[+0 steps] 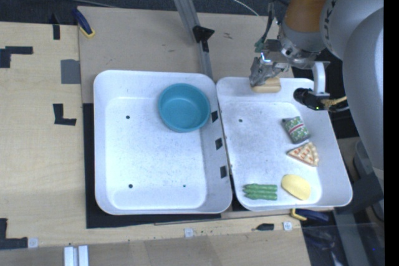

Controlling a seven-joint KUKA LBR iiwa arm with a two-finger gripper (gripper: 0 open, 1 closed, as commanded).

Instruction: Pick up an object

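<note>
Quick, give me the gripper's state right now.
Gripper: at the far rim of the right bin, right over a tan block; open or shut cannot be told, and no grasp is visible.

No readable text, labels, brand names, numbers or signs appear anywhere. The small green packet (295, 128) in the right bin (249, 134) has a printed pattern, but it is too small and blurred to read.

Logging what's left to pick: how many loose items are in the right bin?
5: tan block at the far rim under the gripper, green packet, pizza slice, yellow lemon, green beans.
</note>
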